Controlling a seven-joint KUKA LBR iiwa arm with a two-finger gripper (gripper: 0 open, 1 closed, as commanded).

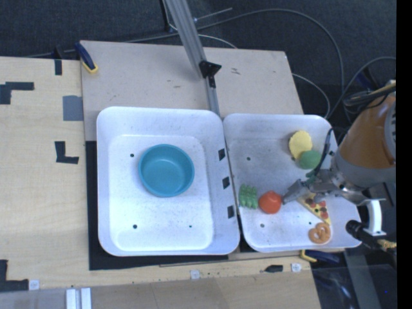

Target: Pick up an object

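**Gripper low in the right bin, beside the red ball**

Gripper (291, 194) sits low over the right bin (257, 137), its dark fingers pointing toward nine o'clock; whether they are apart or together cannot be told from this slant, and nothing shows between them. The grey arm with its orange band (367, 131) comes in from three o'clock.

At nine o'clock from the fingertips, just beside them, lies a red ball (270, 203). A green ridged toy (248, 196) lies touching or nearly touching the ball on its nine o'clock side, close to the bin's inner wall. At one o'clock from the gripper, a yellow rounded toy (299, 143) rests with a green ball (309, 159) against its five o'clock edge. At five o'clock from the gripper lies a pizza-slice toy (316, 207), and beyond it, near the bin's lower rim, a small brown pretzel-like toy (319, 234).

The left bin (116, 127) holds a blue bowl (167, 170), upright, slightly toward eleven o'clock of the bin's middle. Both bins rest on the bench (38, 140), which bears black tape marks at nine o'clock. A grey metal pole (187, 28) slants down from twelve o'clock to the seam between the bins.
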